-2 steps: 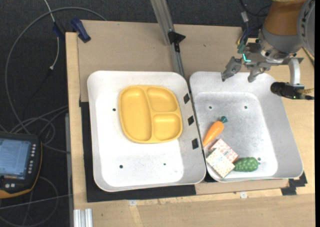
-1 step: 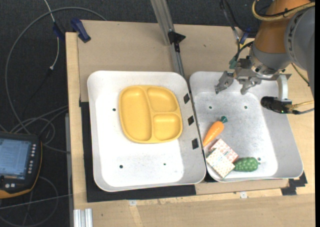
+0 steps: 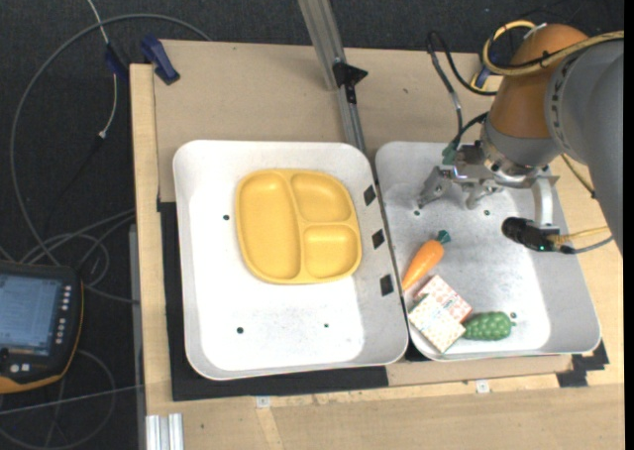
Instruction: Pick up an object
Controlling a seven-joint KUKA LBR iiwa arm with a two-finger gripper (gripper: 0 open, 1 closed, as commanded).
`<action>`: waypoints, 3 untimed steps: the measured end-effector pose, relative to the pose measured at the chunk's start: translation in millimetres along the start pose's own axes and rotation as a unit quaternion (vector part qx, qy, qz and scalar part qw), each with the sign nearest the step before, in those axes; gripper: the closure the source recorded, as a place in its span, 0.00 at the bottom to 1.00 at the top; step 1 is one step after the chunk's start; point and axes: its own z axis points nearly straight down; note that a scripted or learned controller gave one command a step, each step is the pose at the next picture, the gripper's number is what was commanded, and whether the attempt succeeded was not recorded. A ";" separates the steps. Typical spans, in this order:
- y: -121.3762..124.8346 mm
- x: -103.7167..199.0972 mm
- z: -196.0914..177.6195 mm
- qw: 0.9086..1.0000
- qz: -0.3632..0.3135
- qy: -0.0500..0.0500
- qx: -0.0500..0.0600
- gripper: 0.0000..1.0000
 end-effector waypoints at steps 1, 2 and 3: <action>0.1 0.5 4.4 1.000 0.000 0.000 -0.002 0.00; 1.2 1.0 -7.7 1.000 -0.001 0.000 -0.004 1.00; -4.5 9.2 -62.2 1.000 -0.001 -0.001 -0.007 1.00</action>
